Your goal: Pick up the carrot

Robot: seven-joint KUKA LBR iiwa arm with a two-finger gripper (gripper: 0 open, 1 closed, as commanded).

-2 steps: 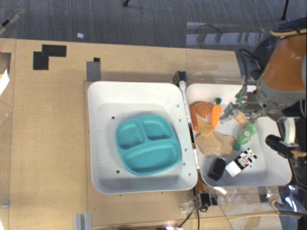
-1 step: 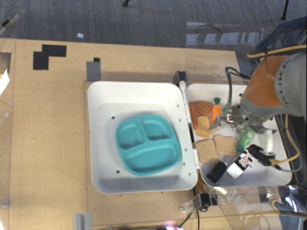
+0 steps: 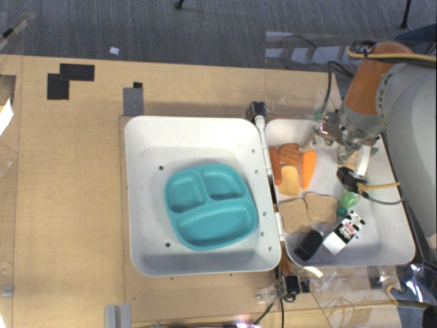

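At the near edge of the right bin lie a black block and a white bottle with a cow pattern, with 2 tan bread slices just beyond them and a small green piece to their right. Further back, the carrot lies flat near the bin's left wall, just beside a pale yellow wedge and near a brown-orange piece. It looks like a light, stiff, smooth toy, so it may slip; judged from its taper, a grip across the thick middle, fingers either side of its long axis, seems safest. The hand hangs just right of it, apart; whether it is released or clenched I cannot tell. The left bin holds a teal divided plate.
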